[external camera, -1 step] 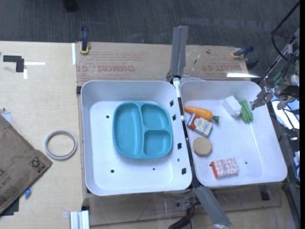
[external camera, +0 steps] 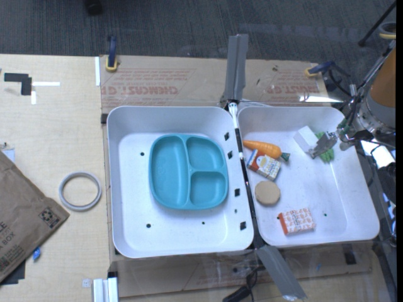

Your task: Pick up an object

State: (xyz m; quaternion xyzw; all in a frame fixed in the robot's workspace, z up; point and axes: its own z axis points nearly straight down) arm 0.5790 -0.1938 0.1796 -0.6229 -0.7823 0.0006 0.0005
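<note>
Arm reaching into the right bin from the right, hand low over its far corner

The hand (external camera: 325, 145) sits at the back right of the right bin (external camera: 352, 231), next to a white block (external camera: 305, 136) and a green piece (external camera: 327, 154); I cannot tell how its fingers stand or whether they hold anything. In the same bin, along its left side, lie a carrot (external camera: 263, 148), a small carton (external camera: 265, 166) just below it, a tan disc (external camera: 267, 193) and a red-patterned packet (external camera: 296, 221) toward the near edge. The left bin (external camera: 126, 231) holds a teal divided plate (external camera: 188, 171). On the tabletop (external camera: 50, 118) to the left lie a tape ring (external camera: 80, 190) and a brown box (external camera: 22, 214)
</note>
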